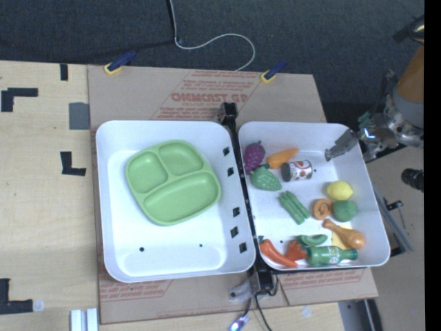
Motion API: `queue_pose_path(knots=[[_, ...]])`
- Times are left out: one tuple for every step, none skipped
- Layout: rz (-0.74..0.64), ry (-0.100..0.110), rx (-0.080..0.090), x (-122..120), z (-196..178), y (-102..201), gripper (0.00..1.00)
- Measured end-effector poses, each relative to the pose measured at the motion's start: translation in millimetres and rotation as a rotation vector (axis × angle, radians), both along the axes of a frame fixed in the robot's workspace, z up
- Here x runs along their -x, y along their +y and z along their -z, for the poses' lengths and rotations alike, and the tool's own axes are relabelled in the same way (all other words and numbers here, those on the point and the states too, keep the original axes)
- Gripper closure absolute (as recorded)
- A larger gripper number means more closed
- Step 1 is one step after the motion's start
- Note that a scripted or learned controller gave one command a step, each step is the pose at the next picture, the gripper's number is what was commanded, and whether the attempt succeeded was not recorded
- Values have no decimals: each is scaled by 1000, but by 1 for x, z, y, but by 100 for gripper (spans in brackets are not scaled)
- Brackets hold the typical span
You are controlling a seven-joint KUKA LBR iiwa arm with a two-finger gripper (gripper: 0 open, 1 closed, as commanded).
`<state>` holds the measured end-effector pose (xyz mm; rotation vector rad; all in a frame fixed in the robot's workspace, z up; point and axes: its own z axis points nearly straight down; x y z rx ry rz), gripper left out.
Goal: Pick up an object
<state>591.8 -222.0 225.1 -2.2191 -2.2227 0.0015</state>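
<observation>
The right bin (358, 158) holds several toy foods: purple grapes (253, 154), a carrot (282, 158), a small can (298, 170), a leafy green (265, 178), green beans (294, 207), a lemon (339, 189), a lime (345, 210), a drumstick (344, 233), a green bottle (331, 256) and a red chili (274, 254). My gripper (349, 152) hangs over the bin's upper right corner, above and to the right of the can. It is open, with nothing between its fingers.
The left bin (114, 185) holds a green divided plate (173, 181). Both bins rest on cardboard (207, 95) on the bench. A white cable (207, 43) runs across the dark floor behind. The arm's orange band (415, 74) is at the far right.
</observation>
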Motion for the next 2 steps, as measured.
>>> queue_pose_path(knots=[[-2,0,0,0,-10,0,100],[-7,-10,0,-14,-93,63,100]])
